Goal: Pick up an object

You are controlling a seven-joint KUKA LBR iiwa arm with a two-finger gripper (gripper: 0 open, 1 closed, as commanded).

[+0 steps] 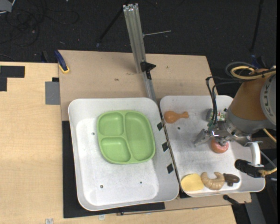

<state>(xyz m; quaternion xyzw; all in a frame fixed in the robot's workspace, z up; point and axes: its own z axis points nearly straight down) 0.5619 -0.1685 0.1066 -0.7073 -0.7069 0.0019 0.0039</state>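
Jaws of the grey arm's gripper [215, 135], their spread unreadable, hover beside a small red-pink rounded object [220, 146] in the right white bin [191, 125], beyond the yellow disc [192, 183] and tan curved piece [213, 180], orange gourd-shaped toy [175, 116] farther back.

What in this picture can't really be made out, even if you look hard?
- The pinkish-red object in the right bin: the gripper sits over its top, so its shape and any grip on it cannot be told.
- The tan item and dark piece by the yellow one: too small to identify.
- The arm: cut off at the right edge.
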